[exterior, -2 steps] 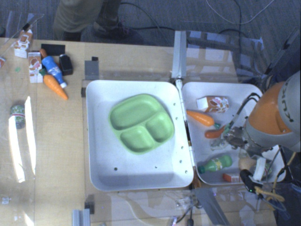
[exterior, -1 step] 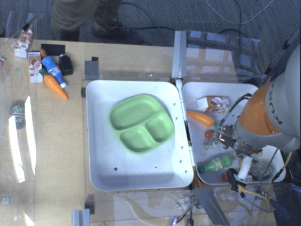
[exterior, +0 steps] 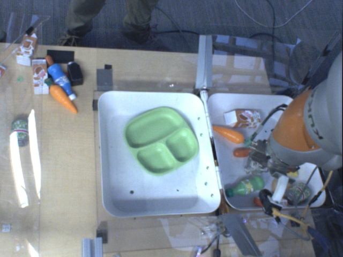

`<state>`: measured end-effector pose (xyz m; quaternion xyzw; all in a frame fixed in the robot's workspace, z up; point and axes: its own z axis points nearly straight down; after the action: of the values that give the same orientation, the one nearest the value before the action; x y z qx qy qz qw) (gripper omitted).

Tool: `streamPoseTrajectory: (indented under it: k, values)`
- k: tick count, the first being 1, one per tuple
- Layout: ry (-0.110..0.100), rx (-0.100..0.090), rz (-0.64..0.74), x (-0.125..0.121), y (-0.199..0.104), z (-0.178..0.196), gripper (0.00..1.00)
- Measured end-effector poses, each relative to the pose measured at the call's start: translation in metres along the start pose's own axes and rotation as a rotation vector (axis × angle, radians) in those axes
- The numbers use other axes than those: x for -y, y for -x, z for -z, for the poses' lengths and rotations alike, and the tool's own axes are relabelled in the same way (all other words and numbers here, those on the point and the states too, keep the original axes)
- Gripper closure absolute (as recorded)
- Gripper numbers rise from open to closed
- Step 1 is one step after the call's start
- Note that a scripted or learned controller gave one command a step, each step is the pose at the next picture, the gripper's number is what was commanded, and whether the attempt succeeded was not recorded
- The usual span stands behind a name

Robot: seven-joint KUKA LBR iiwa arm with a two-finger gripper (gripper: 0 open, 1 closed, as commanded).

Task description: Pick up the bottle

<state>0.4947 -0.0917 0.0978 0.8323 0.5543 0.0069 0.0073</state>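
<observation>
Down in the right bin (exterior: 300,98) the green bottle (exterior: 245,187) lies flat by the near wall; the pincer (exterior: 261,160) hangs just above; its grip I cannot tell; the round bottle might roll away.

Grey arm (exterior: 313,127) low, gripper (exterior: 256,162) downward.

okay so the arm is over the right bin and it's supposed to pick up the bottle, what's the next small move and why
Probably shift the gripper slightly toward the camera view's lower left, to centre over the green bottle before descending. The bottle lies on its side near the right bin's front edge, just below the gripper and beside the small carrot and red piece.
</observation>
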Motion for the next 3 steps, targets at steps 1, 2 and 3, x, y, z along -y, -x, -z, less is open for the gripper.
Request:
streamPoseTrajectory:
  k: [1,2,3]
  values:
    - [0.0,0.0,0.0,0.0001,0.0,0.0,0.0]
    - [-0.001,0.0,0.008,-0.0011,-0.0013,0.0076,1.0]
    - [-0.001,0.0,0.008,-0.001,-0.0013,0.0076,0.0]
